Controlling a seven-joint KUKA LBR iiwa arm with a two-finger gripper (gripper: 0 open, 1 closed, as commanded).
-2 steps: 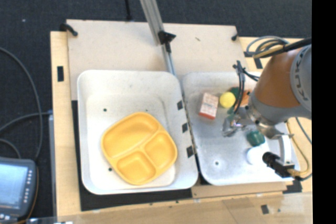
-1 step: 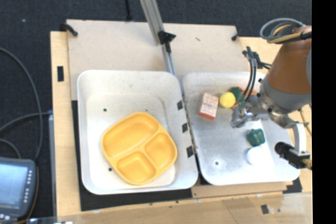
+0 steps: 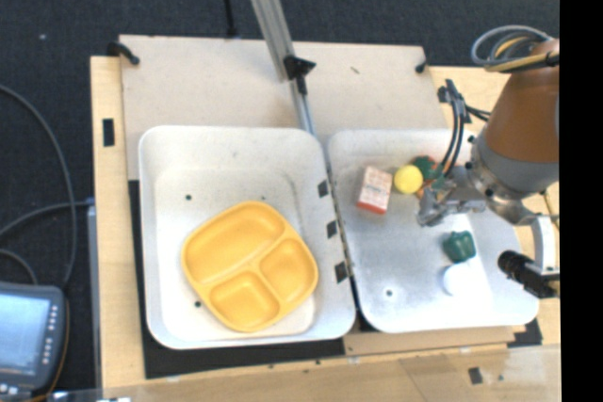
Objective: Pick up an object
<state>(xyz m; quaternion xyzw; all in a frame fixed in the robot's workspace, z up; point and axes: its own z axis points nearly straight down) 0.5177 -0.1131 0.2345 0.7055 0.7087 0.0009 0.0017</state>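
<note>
Approach step: two-finger gripper [image 3: 431,205] hovers in right white bin [image 3: 396,306], finger state unreadable. Small yellow ball [image 3: 409,179] at its 11 o'clock; next: descend, centre, close.

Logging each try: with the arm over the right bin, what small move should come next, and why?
Probably a short drop straight down. The claw hangs over bare floor of the right bin with nothing between its fingers; the yellow ball sits just beside it, the green object a little farther, so a slight shift toward the ball may help.
</note>
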